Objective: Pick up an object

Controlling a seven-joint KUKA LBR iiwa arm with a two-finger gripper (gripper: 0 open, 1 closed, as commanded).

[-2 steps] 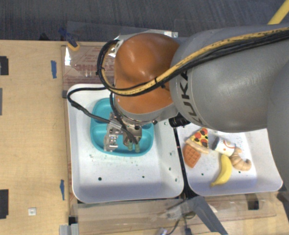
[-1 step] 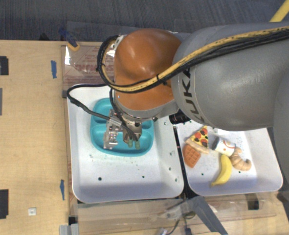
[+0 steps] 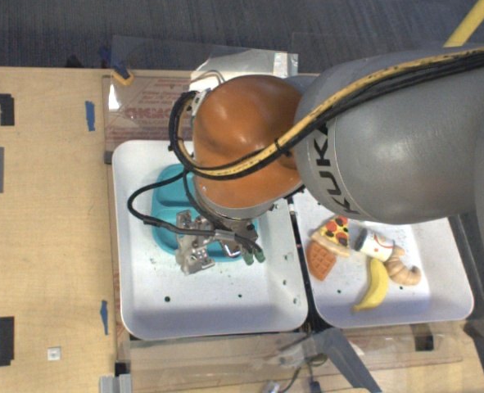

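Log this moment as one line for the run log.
arm: over left white bin | hand: at teal plastic dish | right white bin: yellow toy banana

The bench (image 3: 45,244) is light brown wood. Two white bins sit on it side by side: the left bin (image 3: 143,301) and the right bin (image 3: 438,297). Blue tape bits (image 3: 89,115) stick on the bench's left part.
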